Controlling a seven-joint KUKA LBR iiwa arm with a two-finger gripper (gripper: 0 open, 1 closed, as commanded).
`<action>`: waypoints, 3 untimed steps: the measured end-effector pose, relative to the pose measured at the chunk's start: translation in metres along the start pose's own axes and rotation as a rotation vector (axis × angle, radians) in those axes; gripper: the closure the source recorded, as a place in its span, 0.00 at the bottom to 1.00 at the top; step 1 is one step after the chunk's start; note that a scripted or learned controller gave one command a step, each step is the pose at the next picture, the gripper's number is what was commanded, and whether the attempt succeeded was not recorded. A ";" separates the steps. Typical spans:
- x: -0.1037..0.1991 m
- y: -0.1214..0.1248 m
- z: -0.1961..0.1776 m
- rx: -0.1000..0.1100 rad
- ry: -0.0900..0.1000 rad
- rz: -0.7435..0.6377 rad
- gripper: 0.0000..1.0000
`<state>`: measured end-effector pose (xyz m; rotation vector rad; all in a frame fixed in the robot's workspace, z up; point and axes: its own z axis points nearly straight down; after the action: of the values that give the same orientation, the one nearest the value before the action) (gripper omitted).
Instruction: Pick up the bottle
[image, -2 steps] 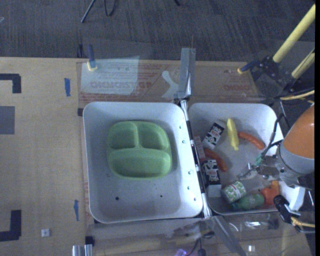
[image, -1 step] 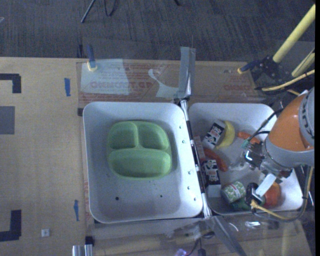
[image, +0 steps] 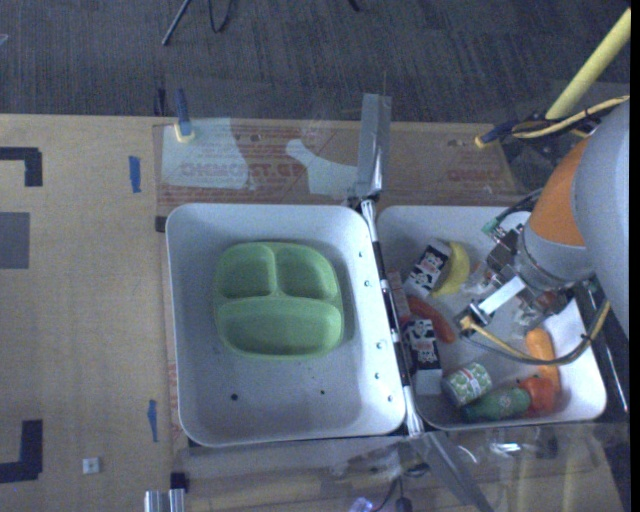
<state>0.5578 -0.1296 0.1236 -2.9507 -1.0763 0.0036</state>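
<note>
Down at the near edge of the right bin (image: 590, 400), I see the bottle (image: 497, 404), green with an orange end, lying on its side against the front wall. Just beside it, touching or nearly so, sits a small green-and-white can (image: 467, 383). An orange piece (image: 540, 344) lies a little further in, toward the right. Over the middle of that bin hangs the gripper (image: 488, 308), apart from the bottle; from my seat I cannot tell its state. Past it lie a black-and-white carton (image: 430, 266) and a yellow banana (image: 456, 268) near the far wall. Across the divider, the left bin (image: 190, 330) holds a green divided plate (image: 279, 299). Beyond both, a clear sheet (image: 260, 160) lies on the wooden bench (image: 80, 300).
</note>
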 end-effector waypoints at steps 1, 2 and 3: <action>-0.071 0.010 -0.127 -0.001 0.001 -0.130 0.00; -0.054 -0.055 0.037 -0.004 0.006 -0.027 0.00; -0.083 -0.022 0.012 0.020 0.010 -0.108 0.00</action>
<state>0.4801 -0.1664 0.1114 -2.8679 -1.2245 -0.0006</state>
